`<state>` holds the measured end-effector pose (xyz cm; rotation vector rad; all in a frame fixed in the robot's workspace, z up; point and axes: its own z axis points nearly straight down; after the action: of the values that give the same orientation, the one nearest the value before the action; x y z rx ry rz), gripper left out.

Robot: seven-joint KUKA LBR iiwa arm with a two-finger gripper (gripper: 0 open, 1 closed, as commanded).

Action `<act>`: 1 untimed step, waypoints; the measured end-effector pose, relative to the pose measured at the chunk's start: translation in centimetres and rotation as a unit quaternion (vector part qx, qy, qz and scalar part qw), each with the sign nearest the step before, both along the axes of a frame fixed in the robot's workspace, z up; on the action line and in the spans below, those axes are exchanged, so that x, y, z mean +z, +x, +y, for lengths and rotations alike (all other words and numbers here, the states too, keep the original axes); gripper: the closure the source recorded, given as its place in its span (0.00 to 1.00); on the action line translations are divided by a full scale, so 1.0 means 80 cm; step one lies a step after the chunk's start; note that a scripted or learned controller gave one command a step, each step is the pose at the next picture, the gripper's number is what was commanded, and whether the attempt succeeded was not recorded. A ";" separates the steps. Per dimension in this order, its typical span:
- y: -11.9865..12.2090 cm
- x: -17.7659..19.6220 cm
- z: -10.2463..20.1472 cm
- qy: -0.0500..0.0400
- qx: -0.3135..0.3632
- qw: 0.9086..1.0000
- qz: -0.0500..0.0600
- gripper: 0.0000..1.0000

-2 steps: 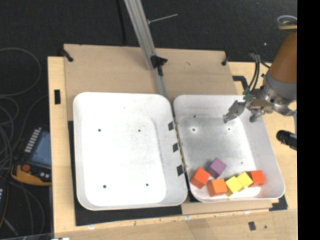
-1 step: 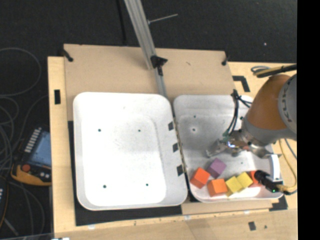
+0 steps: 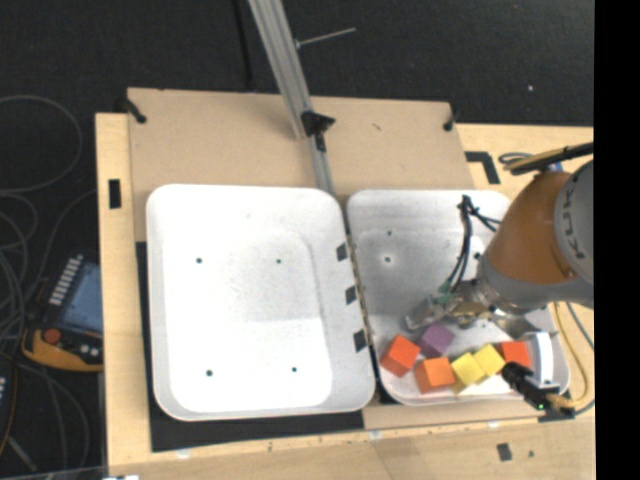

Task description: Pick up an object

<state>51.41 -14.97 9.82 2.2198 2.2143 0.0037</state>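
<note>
Reaching into the lower-right white bin (image 3: 400,218)

My jaws (image 3: 445,313) hang low over the small purple block (image 3: 437,339); whether they're wide or narrow I cannot tell. Blocks crowd that bin's lower corner, where I'm aimed.

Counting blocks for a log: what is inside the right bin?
The right bin holds orange, purple and yellow blocks near its front edge. The arm covers its right side, hiding anything beneath.

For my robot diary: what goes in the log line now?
gripper above purple block | blocks in right bin | nothing held
</note>
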 end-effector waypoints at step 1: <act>-0.037 0.000 0.031 0.000 0.000 1.000 0.000 0.00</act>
<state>48.49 -12.47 9.81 2.2206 2.2137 0.0036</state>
